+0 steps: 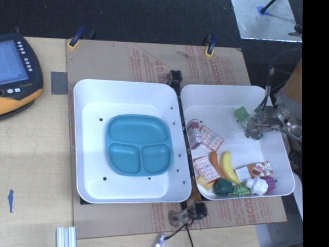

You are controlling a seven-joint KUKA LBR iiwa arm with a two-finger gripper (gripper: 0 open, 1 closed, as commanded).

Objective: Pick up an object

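The left bin (82, 138) carries a blue divided plate (139, 144) at its centre; in the right bin (226, 92), a banana (228, 166) lies near the front edge; the gripper (253, 133) hangs near the right edge beside a green block (241, 113); whether it grips anything I cannot tell.
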